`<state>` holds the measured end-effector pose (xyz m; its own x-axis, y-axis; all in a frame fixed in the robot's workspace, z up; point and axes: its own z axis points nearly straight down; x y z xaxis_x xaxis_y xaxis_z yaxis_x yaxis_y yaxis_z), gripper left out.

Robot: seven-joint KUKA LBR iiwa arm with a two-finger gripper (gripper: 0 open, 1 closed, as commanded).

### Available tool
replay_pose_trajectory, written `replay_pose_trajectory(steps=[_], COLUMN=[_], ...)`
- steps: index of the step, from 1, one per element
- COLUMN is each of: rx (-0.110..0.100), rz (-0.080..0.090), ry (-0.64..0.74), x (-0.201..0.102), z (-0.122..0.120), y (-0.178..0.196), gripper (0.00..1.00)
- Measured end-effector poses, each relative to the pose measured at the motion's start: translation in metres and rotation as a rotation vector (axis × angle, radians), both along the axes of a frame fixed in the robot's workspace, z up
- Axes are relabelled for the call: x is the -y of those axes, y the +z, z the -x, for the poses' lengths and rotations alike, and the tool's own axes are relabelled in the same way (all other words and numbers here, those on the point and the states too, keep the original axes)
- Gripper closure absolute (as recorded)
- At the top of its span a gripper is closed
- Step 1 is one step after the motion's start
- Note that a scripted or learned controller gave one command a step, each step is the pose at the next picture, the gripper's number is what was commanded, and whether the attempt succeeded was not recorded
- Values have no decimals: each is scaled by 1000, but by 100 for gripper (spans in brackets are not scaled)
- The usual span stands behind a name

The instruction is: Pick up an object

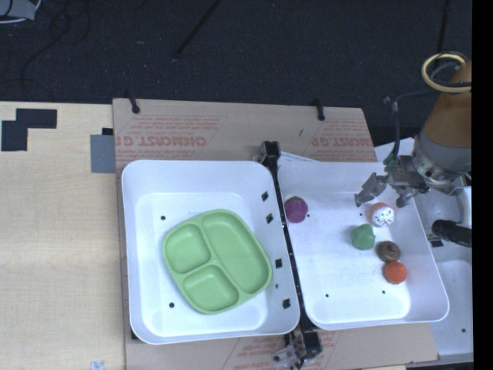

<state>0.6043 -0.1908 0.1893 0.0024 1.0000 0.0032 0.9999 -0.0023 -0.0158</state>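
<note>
Left bin [146, 206]: holds one green tray [216, 261] with three compartments, lying flat and turned at an angle, near the middle of the bin.
Right bin [339, 299]: holds five small things, all toward its right half except one.
Purple ball [296, 208]: alone near the bin's left wall, well apart from the rest.
White piece [382, 215]: small, with orange and dark marks, just below the end effector; what it is cannot be made out.
Green ball [363, 236]: just below and left of the white piece.
Brown ring [388, 250]: just right of the green ball, between it and the orange ball [395, 272] below.
End effector [387, 190]: over the upper right of the right bin, fingers spread apart, nothing between them.
Arm [447, 129]: comes in from the right, cut off by the frame edge.
Bench [54, 245]: light wood, with cardboard under both bins.
Hard to make out: whether a fingertip touches the white piece.
</note>
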Motion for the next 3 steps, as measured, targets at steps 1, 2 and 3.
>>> replay_pose_trajectory(steps=[1,2,3], rx=[15,8,22], rz=[3,1,-2], ry=[2,2,8], x=[0,-1,-5], z=[-3,2,-3], y=[9,-55,-72], gripper=[0,0,0])
